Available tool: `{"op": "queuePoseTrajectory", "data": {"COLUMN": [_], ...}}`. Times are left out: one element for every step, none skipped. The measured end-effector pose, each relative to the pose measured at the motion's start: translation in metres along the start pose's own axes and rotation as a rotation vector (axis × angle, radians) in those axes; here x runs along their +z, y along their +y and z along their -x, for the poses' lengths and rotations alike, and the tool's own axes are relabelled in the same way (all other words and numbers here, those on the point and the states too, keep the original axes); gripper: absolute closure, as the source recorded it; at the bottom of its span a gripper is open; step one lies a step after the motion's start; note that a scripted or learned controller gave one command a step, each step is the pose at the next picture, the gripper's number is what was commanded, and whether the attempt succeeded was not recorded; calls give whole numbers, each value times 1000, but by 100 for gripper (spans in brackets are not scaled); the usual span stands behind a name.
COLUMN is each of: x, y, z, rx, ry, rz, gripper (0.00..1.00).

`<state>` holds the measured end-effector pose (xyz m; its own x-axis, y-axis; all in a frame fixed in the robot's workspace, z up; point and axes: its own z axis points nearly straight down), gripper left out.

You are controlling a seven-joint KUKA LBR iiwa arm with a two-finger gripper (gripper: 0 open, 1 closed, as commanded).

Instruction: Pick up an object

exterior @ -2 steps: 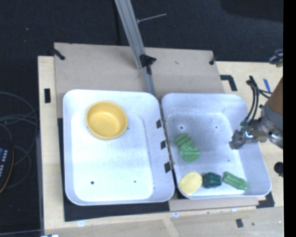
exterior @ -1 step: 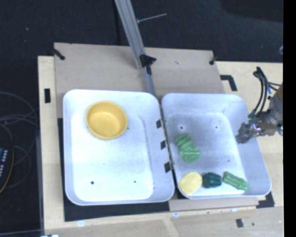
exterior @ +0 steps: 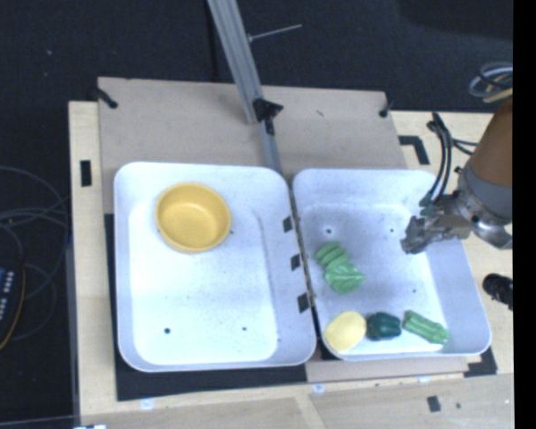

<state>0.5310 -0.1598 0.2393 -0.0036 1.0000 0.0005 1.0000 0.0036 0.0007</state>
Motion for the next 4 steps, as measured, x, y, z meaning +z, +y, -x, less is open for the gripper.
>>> {"op": "queuePoseTrajectory", "data": {"x": [-10, 0, 4, 13], "y": [18, 36, 59, 70], "z": [-51, -94, -149, -198], "rx": [-1, 1, -1, 0], "ry": [0, 0, 0, 0], "rz": [1, -1, -1, -1], "gripper": [100, 100, 100, 100]}}
